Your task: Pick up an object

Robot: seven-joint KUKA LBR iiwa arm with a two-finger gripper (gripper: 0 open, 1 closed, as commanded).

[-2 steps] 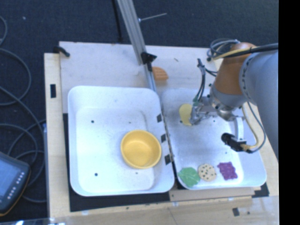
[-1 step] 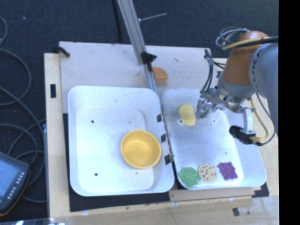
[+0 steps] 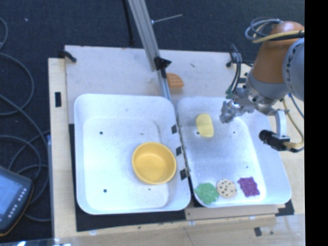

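Camera view, looking down at a slant: two white bins sit side by side on the tabletop [image 3: 113, 68]. The left bin [image 3: 92, 137] has a yellow bowl [image 3: 154, 162] in it, right way up, toward the bin's near right part. The right bin [image 3: 256, 152] has a yellow block [image 3: 204, 125] near its far left corner; it's a rounded oblong, and its long axis runs roughly from the far side to the near side, tipped just a bit. Nothing printed on it that I can read.

Along the near edge of the right bin there's a row of three small flat things: a green one [image 3: 206, 192], a round tan cookie [image 3: 226, 188] with dark specks, and a purple one [image 3: 249, 186]. The green one and the cookie are touching or nearly so; the purple sits just beside the cookie.

The arm [image 3: 271, 60] comes in from the right, and the tool [image 3: 228, 111] hangs over the far part of the right bin, just right of the block and apart from it. Can't tell what state the tool is in from here; nothing visible in it.

An orange thing [image 3: 175, 81] lies on the tabletop behind the bins, next to a slanted metal rail [image 3: 146, 29]. No labels readable anywhere.
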